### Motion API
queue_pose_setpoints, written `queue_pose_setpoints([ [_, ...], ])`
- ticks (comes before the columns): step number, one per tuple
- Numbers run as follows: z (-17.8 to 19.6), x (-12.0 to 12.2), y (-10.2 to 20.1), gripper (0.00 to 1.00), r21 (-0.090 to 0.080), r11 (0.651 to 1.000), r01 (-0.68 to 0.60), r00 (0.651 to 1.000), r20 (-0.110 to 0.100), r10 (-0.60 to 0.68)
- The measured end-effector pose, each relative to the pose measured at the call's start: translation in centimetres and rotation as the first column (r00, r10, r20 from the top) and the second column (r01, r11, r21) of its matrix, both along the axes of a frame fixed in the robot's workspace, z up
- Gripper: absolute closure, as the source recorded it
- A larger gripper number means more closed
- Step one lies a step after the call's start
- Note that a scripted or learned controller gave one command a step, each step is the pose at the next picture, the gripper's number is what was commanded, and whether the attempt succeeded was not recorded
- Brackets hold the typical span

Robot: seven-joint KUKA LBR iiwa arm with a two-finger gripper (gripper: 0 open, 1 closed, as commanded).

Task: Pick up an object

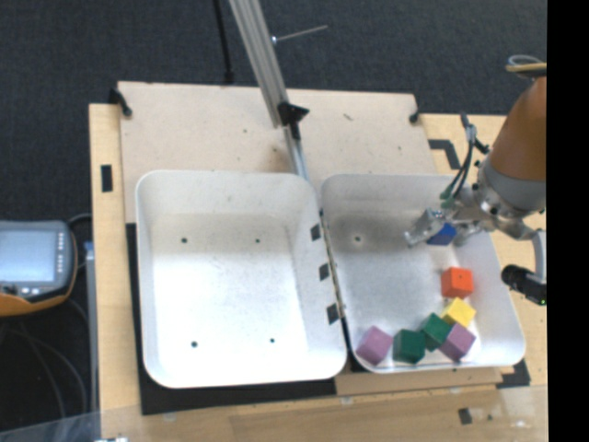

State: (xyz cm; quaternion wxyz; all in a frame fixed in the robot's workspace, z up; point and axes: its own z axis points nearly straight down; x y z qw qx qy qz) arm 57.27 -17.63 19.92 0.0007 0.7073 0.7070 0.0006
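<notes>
1. The arm (520,145) reaches in from the right and its gripper (433,230) sits over the upper middle of the right bin (368,201), with a blue block (444,235) right at its tip.
2. The blue block looks like the one being picked. It lies apart from the others, near the bin's upper right, partly covered by the gripper.
3. To do this step well, the gripper should be centred on the block, press squarely on two opposite faces, and lift straight up so the block does not twist out.
4. I cannot tell whether the block is actually gripped or only lies beside the tip; the gripper's state is too small and blurred to read.
5. The other blocks lie lower right in the same bin: an orange block (457,282), a yellow block (460,312), two green blocks (410,345) and (435,327), and two purple blocks (375,343) and (458,340). They are tightly clustered, so the lone blue one is probably the easier pick.
6. The left bin (156,201) holds no blocks.
</notes>
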Motion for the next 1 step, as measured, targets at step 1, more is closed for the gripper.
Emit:
queue_pose_setpoints([
  [1,3.13,-4.17,7.71,0.0,0.002,1.0,-0.009,1.0,0.001,0.009],
])
